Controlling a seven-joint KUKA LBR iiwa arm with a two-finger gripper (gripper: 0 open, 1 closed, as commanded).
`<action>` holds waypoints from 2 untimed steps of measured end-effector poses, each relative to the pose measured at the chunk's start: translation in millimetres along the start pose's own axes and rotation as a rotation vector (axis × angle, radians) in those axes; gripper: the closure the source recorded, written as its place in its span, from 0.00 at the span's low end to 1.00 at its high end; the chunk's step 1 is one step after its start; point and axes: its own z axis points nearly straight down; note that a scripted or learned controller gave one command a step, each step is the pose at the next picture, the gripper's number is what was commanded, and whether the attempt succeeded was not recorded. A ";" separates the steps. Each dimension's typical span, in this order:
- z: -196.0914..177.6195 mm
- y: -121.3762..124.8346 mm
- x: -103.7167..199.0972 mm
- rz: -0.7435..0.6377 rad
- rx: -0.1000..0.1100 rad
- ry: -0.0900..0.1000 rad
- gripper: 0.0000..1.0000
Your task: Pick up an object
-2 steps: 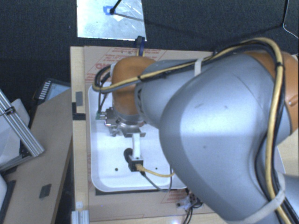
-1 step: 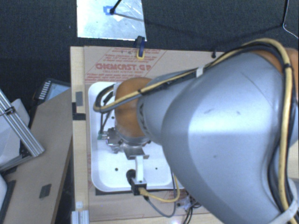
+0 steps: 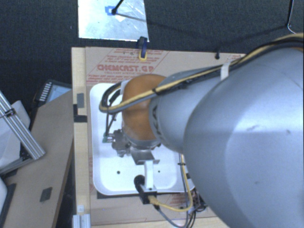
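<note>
The arm reaches over the left bin, wrist angled down into it, presumably to grasp. The gripper sits low; grip state cannot be told. No object visible; possibly hidden beneath the arm.

We see the big grey arm with its orange band hanging low over the shallow white bin, blocking most of it. Bare white floor lies open on the arm's left and below it. Looping yellow and black cables crowd its upper left.
</note>
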 end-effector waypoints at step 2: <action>-228.5 1.6 0.1 -0.002 -0.004 0.001 1.00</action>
